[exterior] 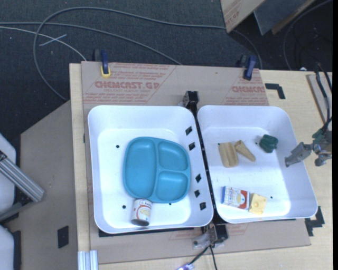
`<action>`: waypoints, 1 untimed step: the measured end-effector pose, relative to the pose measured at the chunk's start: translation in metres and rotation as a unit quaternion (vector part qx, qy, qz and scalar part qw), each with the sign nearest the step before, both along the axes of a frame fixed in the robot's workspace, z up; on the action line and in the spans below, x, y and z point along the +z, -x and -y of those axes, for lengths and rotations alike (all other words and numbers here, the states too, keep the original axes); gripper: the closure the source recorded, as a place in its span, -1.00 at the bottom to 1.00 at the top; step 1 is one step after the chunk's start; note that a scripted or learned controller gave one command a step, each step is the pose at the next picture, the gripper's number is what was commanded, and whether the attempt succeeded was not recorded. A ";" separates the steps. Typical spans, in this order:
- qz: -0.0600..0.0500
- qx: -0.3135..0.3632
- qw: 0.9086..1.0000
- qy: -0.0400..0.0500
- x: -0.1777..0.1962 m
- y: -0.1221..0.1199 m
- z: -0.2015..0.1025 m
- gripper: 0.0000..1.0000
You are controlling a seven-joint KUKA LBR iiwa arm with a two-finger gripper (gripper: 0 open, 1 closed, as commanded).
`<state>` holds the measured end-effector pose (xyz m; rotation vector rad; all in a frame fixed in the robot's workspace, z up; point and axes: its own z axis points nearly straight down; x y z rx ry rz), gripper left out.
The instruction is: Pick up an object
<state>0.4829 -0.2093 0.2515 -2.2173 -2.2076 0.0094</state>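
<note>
The right bin (pixel 296 203) holds two tan wooden pieces (pixel 235 153), a small dark green object (pixel 268 142), a little white carton with a red and blue print (pixel 235 196) and a yellow block (pixel 258 204) touching the carton. In the left bin (pixel 100 158) lie a blue divided plate (pixel 156 169) and a small can (pixel 141 212) on its side near the front edge. My gripper (pixel 308 159) hovers at the right bin's right rim, to the right of the green object. Its fingers stand open with nothing between them.
Two clamps (pixel 105 62) hold the cardboard sheet at the back of the bench. A black divider (pixel 196 153) runs between the bins. Cables lie on the dark floor behind, and a cardboard box (pixel 240 11) sits at the top.
</note>
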 end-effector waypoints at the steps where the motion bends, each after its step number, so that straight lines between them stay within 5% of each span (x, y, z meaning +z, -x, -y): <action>1: 0.006 0.002 1.000 0.002 0.006 -0.003 -0.001 -1.00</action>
